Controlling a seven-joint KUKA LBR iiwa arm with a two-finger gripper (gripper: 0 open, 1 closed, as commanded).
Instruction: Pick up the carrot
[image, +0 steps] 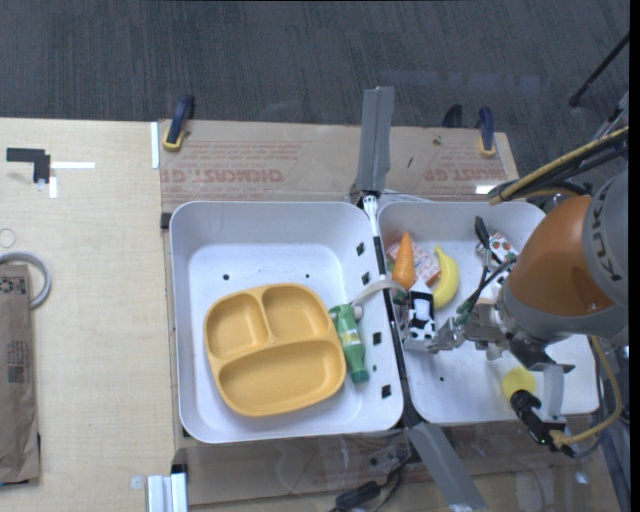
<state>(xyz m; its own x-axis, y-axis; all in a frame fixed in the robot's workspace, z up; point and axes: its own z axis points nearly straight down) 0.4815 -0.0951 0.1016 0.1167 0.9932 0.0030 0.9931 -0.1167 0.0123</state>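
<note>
Your carrot (403, 260) lies near the right bin's (440, 395) top-left corner, beside the banana (445, 280). The gripper (428, 335) hangs below it by the left wall; you cannot tell its state.

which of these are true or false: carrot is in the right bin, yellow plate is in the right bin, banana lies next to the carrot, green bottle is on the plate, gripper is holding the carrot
1. The carrot is in the right bin. True.
2. The yellow divided plate is in the right bin. False: it lies in the left bin.
3. The banana lies next to the carrot. True, just to its right in the camera view.
4. The green bottle lies on the plate. False: it lies beside the plate's right edge, on the bin floor.
5. The gripper holds the carrot. False: the carrot lies apart from it, nearer the bin's far wall.
</note>
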